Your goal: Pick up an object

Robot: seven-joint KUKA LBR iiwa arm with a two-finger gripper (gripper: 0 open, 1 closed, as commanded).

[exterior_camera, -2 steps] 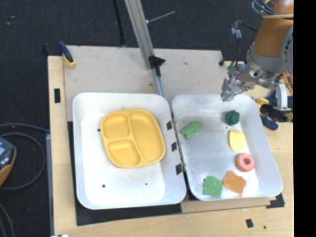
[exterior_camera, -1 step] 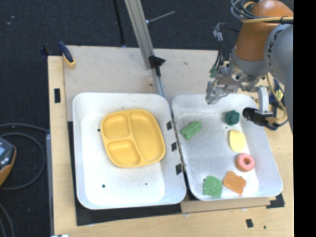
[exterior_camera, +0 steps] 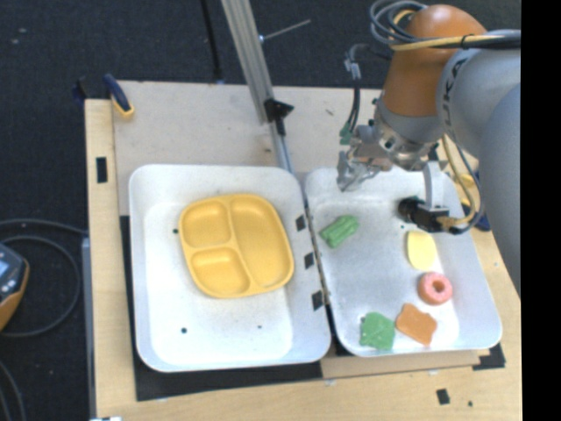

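So far nothing is picked: the tool (exterior_camera: 355,175) hangs near the right bin's (exterior_camera: 478,261) far left corner, finger state impossible to tell, above the green piece (exterior_camera: 338,231) lying just beside it.

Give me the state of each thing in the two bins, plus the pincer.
yellow divided plate: flat, upright, left bin
green ridged piece: lying loose, right bin, near divider
yellow piece: lying flat, right bin
pink donut: lying flat
orange piece: lying flat, beside green block
green block: front edge of right bin
pincer: over right bin's far corner, holding nothing visible
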